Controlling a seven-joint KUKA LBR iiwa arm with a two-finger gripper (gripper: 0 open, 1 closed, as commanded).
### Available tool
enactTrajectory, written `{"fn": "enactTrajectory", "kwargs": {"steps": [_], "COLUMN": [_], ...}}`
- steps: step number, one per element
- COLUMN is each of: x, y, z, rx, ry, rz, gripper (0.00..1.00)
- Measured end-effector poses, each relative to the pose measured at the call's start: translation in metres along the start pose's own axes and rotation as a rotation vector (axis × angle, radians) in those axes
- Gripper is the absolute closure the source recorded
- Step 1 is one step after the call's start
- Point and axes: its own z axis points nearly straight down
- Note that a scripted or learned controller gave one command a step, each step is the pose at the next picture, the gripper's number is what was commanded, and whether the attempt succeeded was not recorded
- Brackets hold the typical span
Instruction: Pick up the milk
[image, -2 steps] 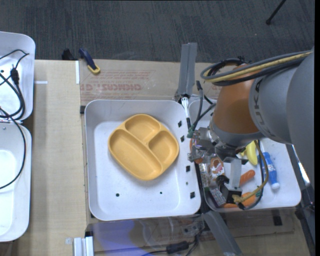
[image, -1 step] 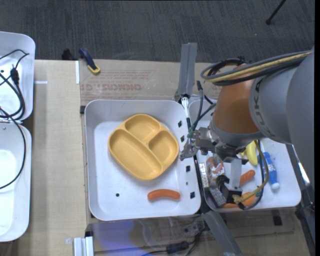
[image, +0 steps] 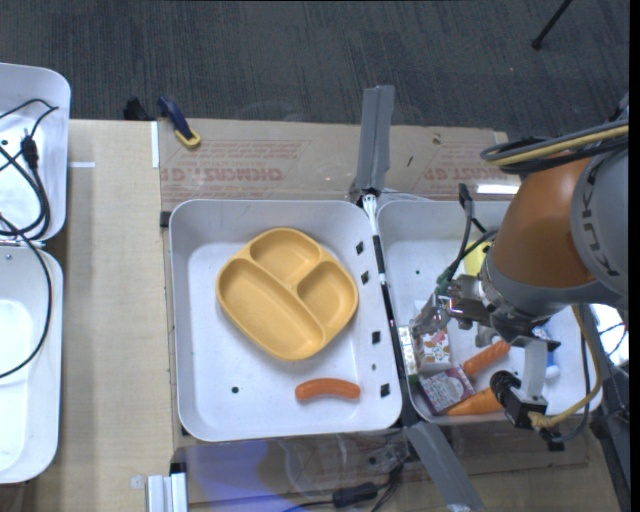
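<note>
The milk (image: 435, 349) is a small white carton with red print, lying near the left wall of the right bin (image: 400, 240). My gripper (image: 443, 306) hangs from the grey wrist right above the carton's far end, low in the bin. The orange-banded arm covers much of the bin behind it, and the contact between gripper and carton is hidden in clutter.
A purple pouch (image: 446, 387) and two orange carrots (image: 486, 357) (image: 474, 404) lie beside the milk at the bin's front. The left bin (image: 190, 300) holds a yellow divided plate (image: 288, 292) and a sausage (image: 327, 390). Cables trail by the wrist.
</note>
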Motion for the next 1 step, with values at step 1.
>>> {"fn": "enactTrajectory", "kwargs": {"steps": [1], "x": [-0.0627], "y": [0.0122], "z": [0.0309], "rx": [0.000], "ry": [0.001], "rz": [-0.038], "gripper": [0.00]}}
